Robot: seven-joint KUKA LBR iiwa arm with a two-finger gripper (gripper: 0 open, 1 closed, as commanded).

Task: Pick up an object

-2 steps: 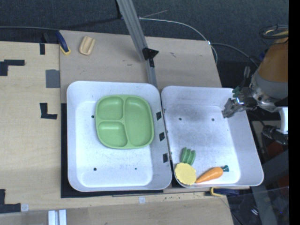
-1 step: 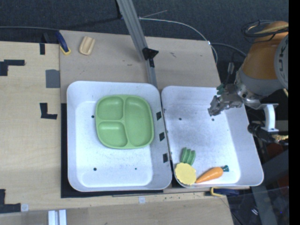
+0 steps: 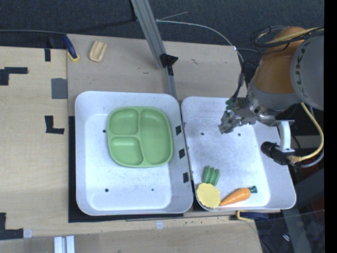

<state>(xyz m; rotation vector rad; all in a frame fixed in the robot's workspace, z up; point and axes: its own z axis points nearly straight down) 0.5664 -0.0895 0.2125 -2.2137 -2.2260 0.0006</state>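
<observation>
Since nothing sits between its fingers, we judge the pick not yet made: the gripper [image 3: 227, 124] hangs over the bare upper part of the right bin [image 3: 237, 157], and we cannot tell how wide it stands. The candidates lie along that bin's front edge: a carrot [image 3: 235, 196] near the right corner, a yellow disc [image 3: 208, 195] touching a green piece [image 3: 211, 175]. Left bin [image 3: 87, 157] holds a green plate [image 3: 140, 136]. Descent and grasp remain.

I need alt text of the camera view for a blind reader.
A grey robot arm's gripper hangs over the right bin, which holds a carrot, a yellow disc and a green piece. The left bin holds a green divided plate.
</observation>
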